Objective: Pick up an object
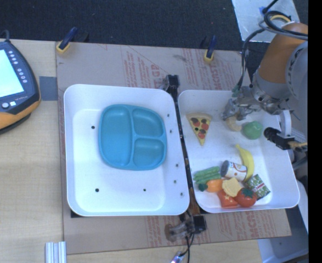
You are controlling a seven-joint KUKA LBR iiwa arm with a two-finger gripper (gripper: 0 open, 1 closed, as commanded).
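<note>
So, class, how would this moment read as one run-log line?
end effector: low in right bin, by green ball | pizza slice: untouched | blue plate: left bin

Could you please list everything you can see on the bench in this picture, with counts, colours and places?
Bins: two, white, side by side on the bench.
Divided plate: one, light blue, in the left bin.
Pizza slice: one, yellow with red spots, right bin, near its left wall.
Banana: one, yellow, middle of the right bin.
Green ball: one, right bin, upper right, beside the pincer.
Heap of toy food: one, green, orange, red, yellow, at the right bin's near edge.
Tablet: one, orange-edged, far left.
Clamps: two, blue and yellow, far edge.
Arm: one, grey and orange, right.
Pincer: one, over the right bin's upper part.
</note>
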